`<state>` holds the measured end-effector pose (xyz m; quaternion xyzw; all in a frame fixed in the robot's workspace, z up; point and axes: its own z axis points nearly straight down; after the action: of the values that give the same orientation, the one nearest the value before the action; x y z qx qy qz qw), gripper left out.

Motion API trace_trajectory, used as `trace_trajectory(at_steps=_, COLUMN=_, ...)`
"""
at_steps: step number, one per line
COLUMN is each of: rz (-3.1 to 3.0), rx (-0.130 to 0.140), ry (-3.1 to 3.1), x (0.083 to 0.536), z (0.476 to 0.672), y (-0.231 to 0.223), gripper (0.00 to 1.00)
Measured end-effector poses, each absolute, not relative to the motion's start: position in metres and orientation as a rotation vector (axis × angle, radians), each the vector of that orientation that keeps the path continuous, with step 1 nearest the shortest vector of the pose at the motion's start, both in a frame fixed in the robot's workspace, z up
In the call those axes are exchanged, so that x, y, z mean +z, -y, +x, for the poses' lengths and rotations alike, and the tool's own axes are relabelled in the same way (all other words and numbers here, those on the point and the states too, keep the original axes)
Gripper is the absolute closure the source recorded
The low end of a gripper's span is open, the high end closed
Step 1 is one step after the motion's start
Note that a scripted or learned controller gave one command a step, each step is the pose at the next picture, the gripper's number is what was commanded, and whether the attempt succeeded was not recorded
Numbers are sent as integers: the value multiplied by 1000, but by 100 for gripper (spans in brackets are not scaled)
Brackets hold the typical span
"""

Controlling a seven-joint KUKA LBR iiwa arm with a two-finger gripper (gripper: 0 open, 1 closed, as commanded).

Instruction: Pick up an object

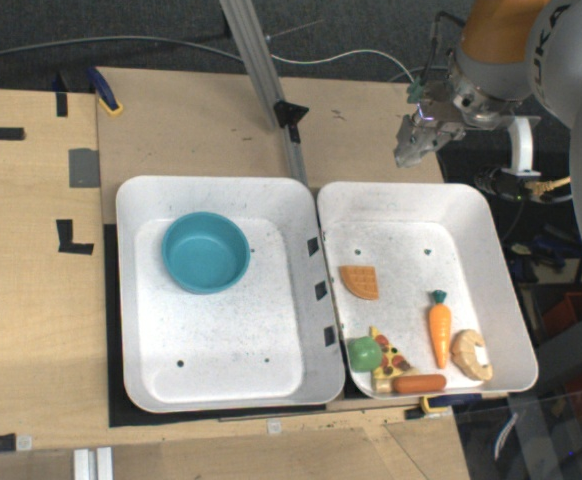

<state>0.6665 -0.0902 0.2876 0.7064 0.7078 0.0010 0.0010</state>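
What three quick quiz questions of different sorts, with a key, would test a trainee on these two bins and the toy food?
1. True or false: the teal bowl sits in the right bin.
2. Which lies nearest the carrot: A) bread roll B) waffle piece C) teal bowl?
3. Fill in: the pincer hangs beyond the right bin's ____ rim.

Key: 1 false, it is in the left bin; 2 A; 3 far.
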Motion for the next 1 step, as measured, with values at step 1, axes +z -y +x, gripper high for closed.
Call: trace_trajectory(at_steps=1, rz=2218, rx=-2, ry=-2227, x=283, z=637, y=43, gripper=100)
